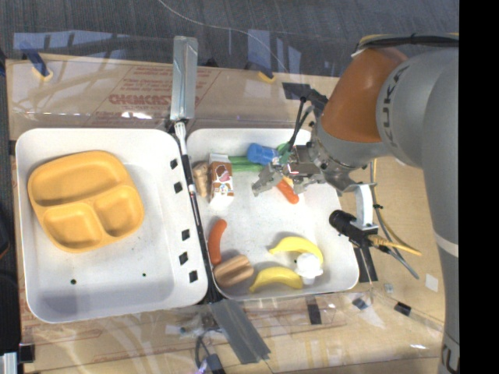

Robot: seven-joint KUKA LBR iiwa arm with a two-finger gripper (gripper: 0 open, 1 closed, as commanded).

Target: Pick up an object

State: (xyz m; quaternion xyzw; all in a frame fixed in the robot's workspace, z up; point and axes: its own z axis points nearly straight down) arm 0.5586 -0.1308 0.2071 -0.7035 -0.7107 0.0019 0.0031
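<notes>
My gripper [282, 182] is low in the right bin [257, 216], near its back right, and stands open. A small orange carrot-like piece [289, 192] lies right under it, between the spread fingers, resting on the bin floor. A blue toy [261, 153] with a green handle [238, 163] lies just behind and left of the gripper. The arm's orange band [355, 100] hangs over the bin's right rear corner.
The right bin also holds a small carton [221, 179], a brown piece [201, 180], a red sausage [217, 240], a bun [232, 271], two yellow bananas [296, 248] [277, 280] and a white lump [309, 266]. A yellow divided plate [78, 201] lies in the left bin [117, 287].
</notes>
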